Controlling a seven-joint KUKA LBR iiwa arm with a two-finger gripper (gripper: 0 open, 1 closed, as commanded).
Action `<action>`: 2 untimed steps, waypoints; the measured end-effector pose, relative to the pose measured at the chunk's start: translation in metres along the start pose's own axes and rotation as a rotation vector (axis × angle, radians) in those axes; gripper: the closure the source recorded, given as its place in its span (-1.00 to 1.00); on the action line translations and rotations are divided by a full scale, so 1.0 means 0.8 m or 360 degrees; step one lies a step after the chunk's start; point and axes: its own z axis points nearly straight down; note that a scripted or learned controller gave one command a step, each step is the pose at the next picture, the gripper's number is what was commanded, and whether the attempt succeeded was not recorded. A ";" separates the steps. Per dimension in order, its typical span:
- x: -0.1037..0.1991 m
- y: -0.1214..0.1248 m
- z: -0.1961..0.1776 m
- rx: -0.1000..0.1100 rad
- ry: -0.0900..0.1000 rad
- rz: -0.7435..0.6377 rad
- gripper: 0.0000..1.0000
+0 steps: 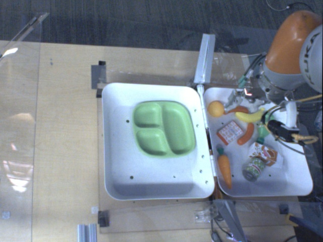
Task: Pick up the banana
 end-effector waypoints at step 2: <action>-0.056 -0.027 0.072 -0.0005 -0.0002 -0.0216 -1.00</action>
